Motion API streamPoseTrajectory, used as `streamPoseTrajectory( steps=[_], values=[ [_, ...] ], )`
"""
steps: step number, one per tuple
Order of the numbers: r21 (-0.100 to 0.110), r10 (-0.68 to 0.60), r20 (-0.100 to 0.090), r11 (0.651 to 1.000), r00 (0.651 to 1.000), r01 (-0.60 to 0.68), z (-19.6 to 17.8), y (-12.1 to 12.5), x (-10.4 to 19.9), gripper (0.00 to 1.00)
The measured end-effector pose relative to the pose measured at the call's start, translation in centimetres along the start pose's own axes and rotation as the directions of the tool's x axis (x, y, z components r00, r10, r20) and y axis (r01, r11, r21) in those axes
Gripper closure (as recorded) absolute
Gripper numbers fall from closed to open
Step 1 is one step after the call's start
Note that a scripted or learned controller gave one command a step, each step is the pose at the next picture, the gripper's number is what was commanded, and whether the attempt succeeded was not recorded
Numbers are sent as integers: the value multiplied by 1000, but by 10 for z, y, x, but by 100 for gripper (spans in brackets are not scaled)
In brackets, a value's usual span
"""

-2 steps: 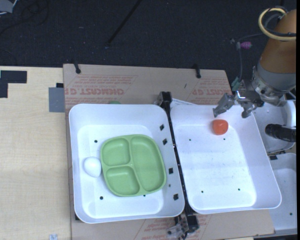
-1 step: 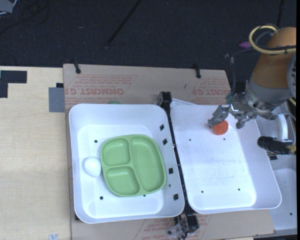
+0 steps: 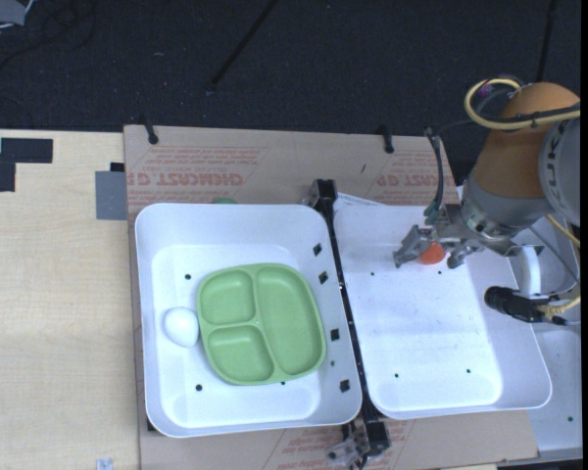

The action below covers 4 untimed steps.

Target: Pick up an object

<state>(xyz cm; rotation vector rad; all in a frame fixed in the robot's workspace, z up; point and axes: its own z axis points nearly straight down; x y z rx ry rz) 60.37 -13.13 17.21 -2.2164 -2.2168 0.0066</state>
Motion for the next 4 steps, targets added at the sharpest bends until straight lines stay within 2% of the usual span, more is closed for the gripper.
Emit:
streamPoseTrajectory(
  steps=[1, 2, 3, 4],
  values=[
    [-2, 0, 1, 1000, 1000, 0, 57, 9, 0, 0],
    [-4, 3, 1, 1000, 1000, -3, 44, 9, -1, 100],
    [-12, 0, 3, 1000, 1000, 0, -11, 20, -5, 100],
    [-10, 1, 2, 1000, 1000, -1, -61, 10, -6, 100]
  ],
)
